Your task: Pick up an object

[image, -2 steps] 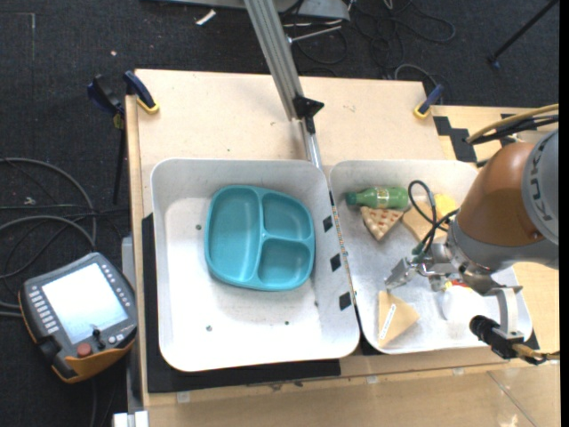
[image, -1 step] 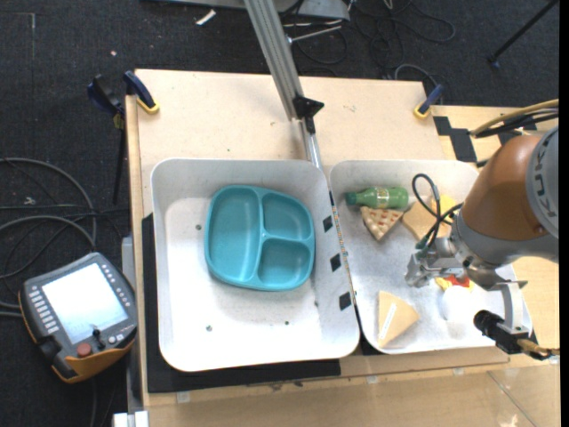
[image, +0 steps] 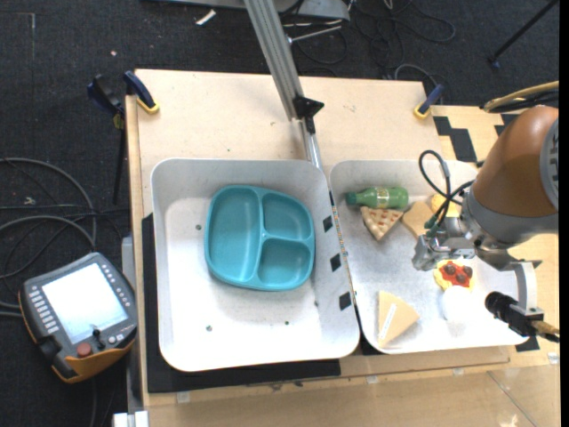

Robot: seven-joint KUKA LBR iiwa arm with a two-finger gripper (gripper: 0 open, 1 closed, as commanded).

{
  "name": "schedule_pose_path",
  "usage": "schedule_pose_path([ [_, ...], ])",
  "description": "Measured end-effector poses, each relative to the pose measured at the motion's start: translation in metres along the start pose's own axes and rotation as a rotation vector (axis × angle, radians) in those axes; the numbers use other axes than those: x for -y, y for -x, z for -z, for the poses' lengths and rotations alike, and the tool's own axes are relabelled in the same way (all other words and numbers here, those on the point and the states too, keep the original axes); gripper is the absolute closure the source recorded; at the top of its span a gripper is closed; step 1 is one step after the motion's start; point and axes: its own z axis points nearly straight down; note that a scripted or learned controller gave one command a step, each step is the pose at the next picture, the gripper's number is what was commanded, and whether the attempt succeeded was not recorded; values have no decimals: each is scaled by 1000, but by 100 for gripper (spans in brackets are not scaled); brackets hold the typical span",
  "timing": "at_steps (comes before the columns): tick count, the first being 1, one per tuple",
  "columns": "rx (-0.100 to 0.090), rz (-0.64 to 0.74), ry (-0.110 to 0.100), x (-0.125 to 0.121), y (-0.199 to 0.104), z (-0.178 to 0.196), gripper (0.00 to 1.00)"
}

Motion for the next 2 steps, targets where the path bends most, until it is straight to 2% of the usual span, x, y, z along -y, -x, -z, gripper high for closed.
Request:
schedule_pose_path([
  [1,1,-1,-1,6,3,47,100],
  [2,0,-1,-2,5,3,68,100],
])
